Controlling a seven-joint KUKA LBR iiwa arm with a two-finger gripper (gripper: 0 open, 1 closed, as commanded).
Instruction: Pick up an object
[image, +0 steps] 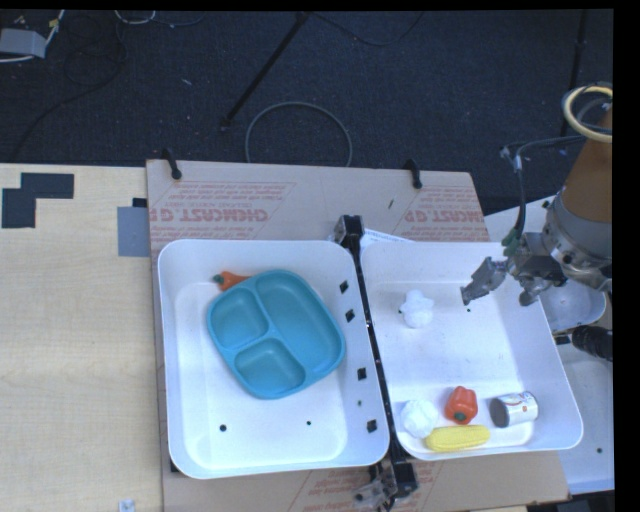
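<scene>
Gripper (508, 283) above right bin's (545, 330) far edge, fingers spread apart — nothing between them, small white crumpled lump (416, 309) just left of it.

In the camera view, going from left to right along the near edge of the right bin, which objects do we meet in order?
White lump → yellow corn → small can. The red pepper sits just above the corn, so its place in the order is unclear.
</scene>
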